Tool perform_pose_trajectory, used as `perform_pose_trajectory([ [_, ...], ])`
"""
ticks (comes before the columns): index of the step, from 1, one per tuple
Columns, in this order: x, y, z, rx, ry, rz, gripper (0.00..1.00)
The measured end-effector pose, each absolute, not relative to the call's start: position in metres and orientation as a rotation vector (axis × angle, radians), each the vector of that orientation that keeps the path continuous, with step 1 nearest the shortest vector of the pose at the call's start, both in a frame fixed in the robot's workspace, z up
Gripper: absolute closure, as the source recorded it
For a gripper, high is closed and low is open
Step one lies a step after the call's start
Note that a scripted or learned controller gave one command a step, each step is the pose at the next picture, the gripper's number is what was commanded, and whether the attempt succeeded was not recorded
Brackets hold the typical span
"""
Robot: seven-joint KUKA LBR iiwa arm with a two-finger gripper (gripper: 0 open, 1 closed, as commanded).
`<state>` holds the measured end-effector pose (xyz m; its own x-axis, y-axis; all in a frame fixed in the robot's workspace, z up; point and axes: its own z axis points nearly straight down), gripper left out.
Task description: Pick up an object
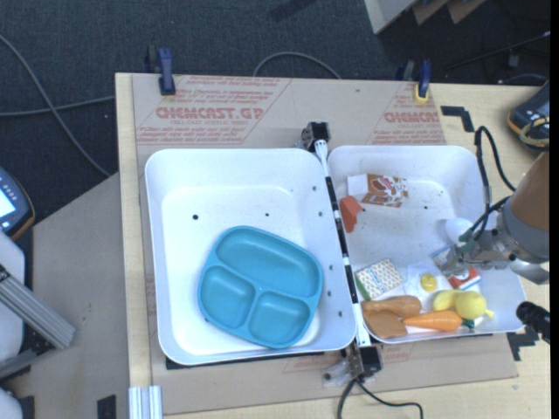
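Several small objects crowd the right bin [410, 157] around the gripper [461, 262]; its opening cannot be judged from this angle, nor any grasp; a red-and-white piece [465, 279] lies touching or just beneath it; a lemon [470, 304] and carrot [431, 322] sit just beyond, toward the bin's near edge; a blue divided plate [259, 285] rests well apart in the left bin [175, 182].

Bench [227, 116]: cardboard-topped, printed red lettering; bears two shallow white bins side by side, left bin [166, 260], right bin [410, 157].
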<state>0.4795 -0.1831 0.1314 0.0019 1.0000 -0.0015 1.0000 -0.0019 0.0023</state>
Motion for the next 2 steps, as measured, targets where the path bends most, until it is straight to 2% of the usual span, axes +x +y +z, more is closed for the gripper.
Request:
perform_pose_trajectory([
  [1,0.479,-0.183,0.131,2.222,2.218,0.0,0.0],
  [2,0.604,-0.163,0.083,2.208,2.226,0.008,0.0],
])
